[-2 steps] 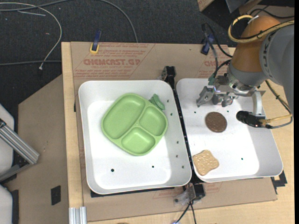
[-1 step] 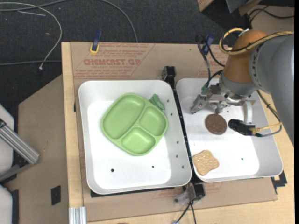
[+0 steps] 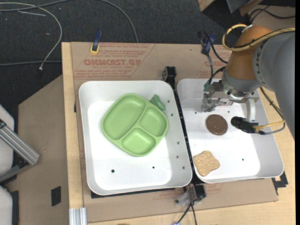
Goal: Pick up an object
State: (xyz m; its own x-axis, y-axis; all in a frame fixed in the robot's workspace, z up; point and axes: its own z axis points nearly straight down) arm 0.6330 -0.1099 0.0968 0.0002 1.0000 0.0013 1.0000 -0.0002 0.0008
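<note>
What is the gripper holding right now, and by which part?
Nothing that shows: the gripper hangs over the far end of the right bin, and the brown disc and tan biscuit lie loose on its floor.

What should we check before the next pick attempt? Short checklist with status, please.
1. Gripper over the right bin: ok.
2. Gripper lined up on a target: not ok; it sits on the far side of the brown disc, not centred on it.
3. Brown disc lying flat, apart from other items: ok.
4. Tan biscuit clear of the walls: not ok; it lies close to the bin's left wall near the front, so access looks tight.
5. Gripper load: cannot tell.
6. Green plate out of the way, in the left bin: ok.
</note>
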